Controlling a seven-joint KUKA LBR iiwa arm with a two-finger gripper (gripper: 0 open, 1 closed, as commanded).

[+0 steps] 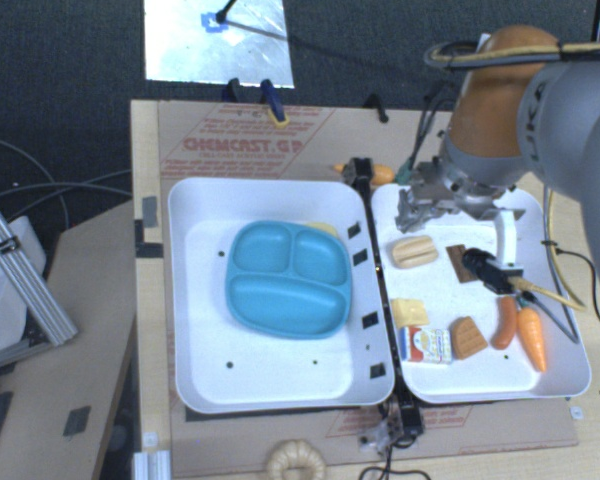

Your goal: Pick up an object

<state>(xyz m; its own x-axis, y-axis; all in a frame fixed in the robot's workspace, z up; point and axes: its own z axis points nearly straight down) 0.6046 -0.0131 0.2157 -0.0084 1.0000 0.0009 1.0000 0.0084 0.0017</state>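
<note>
Nearest, at the front edge of the worktop (148, 318): one pale ring (295, 460). Behind it, two white bins side by side on one sheet of red-printed cardboard (242, 138).

In the right bin (480, 376), from the front:
- one small carton (426, 345)
- one brown toast piece (468, 337) just beside it
- two carrots near the right wall, a shorter carrot (504, 323) and a longer carrot (532, 338), close together
- one yellow cheese slab (410, 313) just behind the carton
- farther back, one dark brown square (457, 264)
- one tan roll (414, 252) lying flat near the bin's left wall

Hand (418, 213) poised just beyond the roll, at the end of the grey arm (570, 118). Clenched or released: cannot tell.

In the left bin (195, 368): one blue plate (288, 278) with three compartments, and one yellow scrap (323, 229) peeking out at its far edge.

Beyond the bins:
- one orange thing (381, 175) at their far junction
- one blue clamp (272, 101) on the worktop's far edge
- one silver sheet (218, 26) flat on dark carpet (60, 48)

Off to the left: metal rails (20, 278) and loose cables (40, 183).
</note>
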